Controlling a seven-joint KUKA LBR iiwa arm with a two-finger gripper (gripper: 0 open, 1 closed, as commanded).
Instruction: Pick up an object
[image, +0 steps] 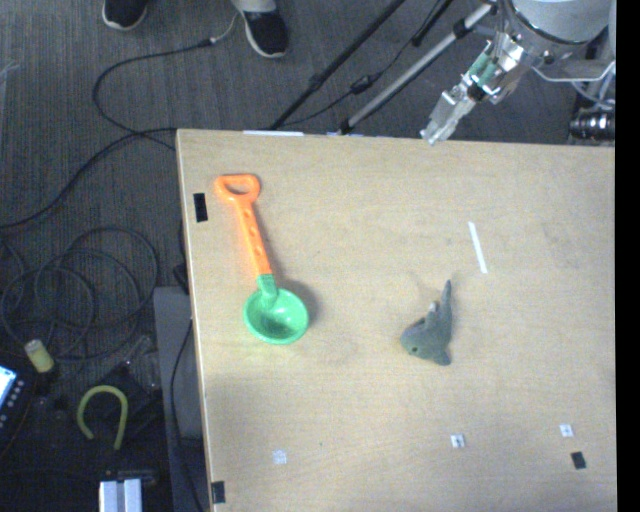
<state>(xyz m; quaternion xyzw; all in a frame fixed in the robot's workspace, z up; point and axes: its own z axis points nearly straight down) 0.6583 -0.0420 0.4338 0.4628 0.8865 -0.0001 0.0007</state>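
**Gripper waiting past the far edge, three objects on a tan board**

I am looking down on a flat tan wooden board (350, 420). Its near part is bare apart from a few small marks.

Closest to me, right of centre, lies a small grey toy shark of soft-looking material (432, 335), tail pointing away. Level with it on the left lies a plastic scoop with a round green bowl and a long orange handle (262, 268), its handle running toward the far left corner. Beyond the shark lies a thin white stick (478, 248).

Farthest off, the two-finger gripper (445, 115) hangs tilted just past the board's far edge, over dark carpet. It holds nothing I can see, and I cannot tell whether it is open or closed.

The shark looks to me like the best target: it is the nearest to the arm's side and well apart from everything else. I would come straight down and close across its narrow body.

There is plenty of room around all three objects. The scoop's handle end sits near the left edge, where cables trail over the floor.
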